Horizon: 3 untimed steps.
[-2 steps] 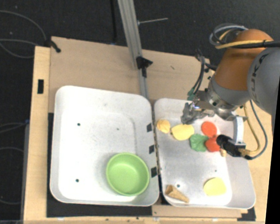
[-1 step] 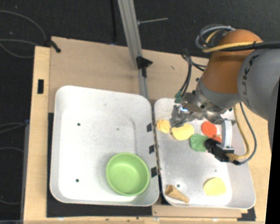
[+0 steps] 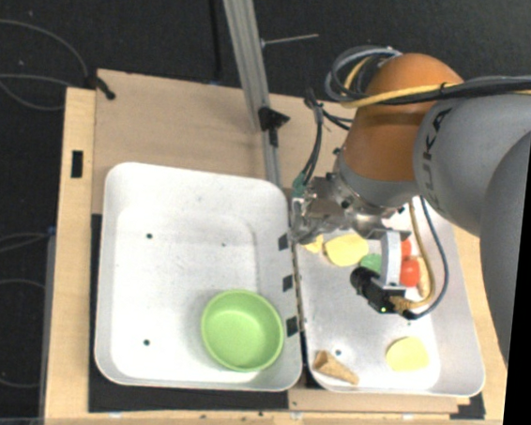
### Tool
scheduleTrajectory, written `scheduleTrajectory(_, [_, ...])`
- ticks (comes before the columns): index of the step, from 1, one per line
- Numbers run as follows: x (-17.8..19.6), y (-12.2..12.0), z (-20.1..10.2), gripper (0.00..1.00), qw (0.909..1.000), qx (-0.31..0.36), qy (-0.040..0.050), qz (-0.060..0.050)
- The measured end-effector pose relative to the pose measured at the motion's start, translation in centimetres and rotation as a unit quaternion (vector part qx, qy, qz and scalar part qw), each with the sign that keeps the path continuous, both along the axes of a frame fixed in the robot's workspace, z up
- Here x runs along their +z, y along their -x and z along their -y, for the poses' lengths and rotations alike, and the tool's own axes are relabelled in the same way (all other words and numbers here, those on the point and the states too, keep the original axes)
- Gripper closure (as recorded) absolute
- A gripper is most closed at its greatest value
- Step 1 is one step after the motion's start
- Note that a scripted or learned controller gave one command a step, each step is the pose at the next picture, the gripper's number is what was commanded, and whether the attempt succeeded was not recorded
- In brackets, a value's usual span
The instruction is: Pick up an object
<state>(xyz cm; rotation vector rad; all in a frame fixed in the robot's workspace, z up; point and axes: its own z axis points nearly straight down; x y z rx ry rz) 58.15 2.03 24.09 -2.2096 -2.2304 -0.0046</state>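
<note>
At the front of the right bin [image 3: 362, 325], lying loose: a brown wedge [image 3: 336, 366] and a yellow disc [image 3: 408, 354]. Further back in that bin, another yellow piece [image 3: 344, 251], just beside the gripper [image 3: 309, 230], low by the bin's left wall. Impossible to tell whether spread or closed; nothing visibly lifted, so the pick is seemingly not yet made.

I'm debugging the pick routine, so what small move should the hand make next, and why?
Probably a slight shift to centre the hand over the yellow piece before lowering. That piece lies right beside it in the right bin and is the closest object. The green bowl sits in the other bin.
</note>
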Motion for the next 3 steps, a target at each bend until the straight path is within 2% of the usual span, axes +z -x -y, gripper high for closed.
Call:
scheduleTrajectory(1, [-0.3,0.9,-4.8,1.00,1.0000,0.000,0.0005,-0.001])
scheduleTrajectory(2, [-0.6,3.6,-6.9,1.00,1.0000,-0.002,0.0012,-0.001])
scheduleTrajectory(3, [-0.6,3.5,-6.8,0.00,1.0000,-0.003,0.0004,0.000])
